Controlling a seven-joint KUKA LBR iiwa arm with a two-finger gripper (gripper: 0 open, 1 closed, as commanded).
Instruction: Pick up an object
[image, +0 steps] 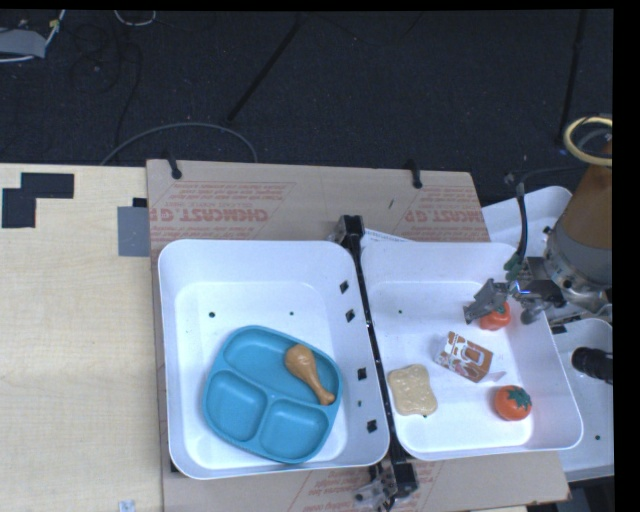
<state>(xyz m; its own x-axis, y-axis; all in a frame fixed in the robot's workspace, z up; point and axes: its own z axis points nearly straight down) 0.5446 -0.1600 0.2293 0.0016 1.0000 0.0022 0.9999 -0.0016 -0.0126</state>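
A toy drumstick (311, 372) lies on a blue divided plate (250, 420) in the left bin (190, 300). In the right bin (420, 270), a tan biscuit (412, 390), a printed packet (465, 357) and a tomato (512, 402) rest apart, while the gripper (497, 305) pinches a second tomato (494, 318).

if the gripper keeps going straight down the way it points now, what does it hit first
Most likely the small orange-red toy right at the gripper tips, then the right bin floor. Depth is hard to judge from above.
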